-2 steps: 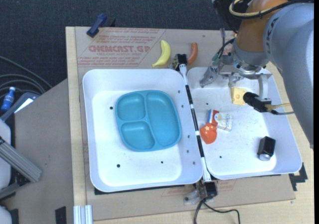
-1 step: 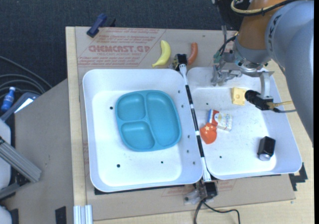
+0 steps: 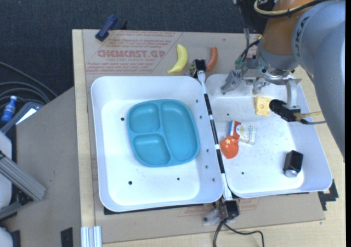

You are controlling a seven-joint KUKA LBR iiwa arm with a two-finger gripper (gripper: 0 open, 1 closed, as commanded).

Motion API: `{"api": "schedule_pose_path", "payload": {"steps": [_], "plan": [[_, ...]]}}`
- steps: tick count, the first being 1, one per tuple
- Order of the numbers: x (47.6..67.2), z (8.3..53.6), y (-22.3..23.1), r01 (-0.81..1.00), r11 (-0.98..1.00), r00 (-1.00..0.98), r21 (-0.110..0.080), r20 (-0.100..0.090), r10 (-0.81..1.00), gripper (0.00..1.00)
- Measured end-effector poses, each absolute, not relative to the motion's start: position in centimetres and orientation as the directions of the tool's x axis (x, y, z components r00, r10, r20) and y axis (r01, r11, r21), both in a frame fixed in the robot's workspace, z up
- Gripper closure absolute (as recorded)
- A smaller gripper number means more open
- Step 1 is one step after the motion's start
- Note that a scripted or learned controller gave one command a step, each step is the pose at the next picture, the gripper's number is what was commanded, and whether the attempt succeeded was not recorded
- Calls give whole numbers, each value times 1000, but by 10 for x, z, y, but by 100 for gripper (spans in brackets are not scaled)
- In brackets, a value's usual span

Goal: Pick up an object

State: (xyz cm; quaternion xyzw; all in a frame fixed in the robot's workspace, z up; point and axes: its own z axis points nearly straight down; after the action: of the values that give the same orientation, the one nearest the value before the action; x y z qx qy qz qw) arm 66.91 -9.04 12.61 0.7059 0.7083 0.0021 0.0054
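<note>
My gripper [image 3: 243, 81] hangs low over the far left part of the right bin [image 3: 307, 183]. A yellow block [image 3: 263, 106] lies just to its right, close to the wrist. Nearer the front along the bin's left side sits an orange-red toy [image 3: 230, 145], and a small clear packet [image 3: 248, 134] touches it. A black block [image 3: 293, 163] rests by the right bin's front right corner. Nothing shows between the gripper's parts. The left bin [image 3: 109, 174] holds a blue divided plate [image 3: 163, 132].
Behind the bins, on the brown board, lie a yellow banana [image 3: 179, 59] and an orange sausage-shaped toy [image 3: 212, 58]. A blue object [image 3: 106, 28] sits at the board's far left corner. Cables and grey rails lie at the left edge.
</note>
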Motion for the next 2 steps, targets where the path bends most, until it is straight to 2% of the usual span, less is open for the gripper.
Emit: {"api": "schedule_pose_path", "payload": {"steps": [1,2], "plan": [[665,85,-120,1000,-1,1,-2,0,1000,0],[666,95,-120,1000,0,0,0,-1,1000,100]]}}
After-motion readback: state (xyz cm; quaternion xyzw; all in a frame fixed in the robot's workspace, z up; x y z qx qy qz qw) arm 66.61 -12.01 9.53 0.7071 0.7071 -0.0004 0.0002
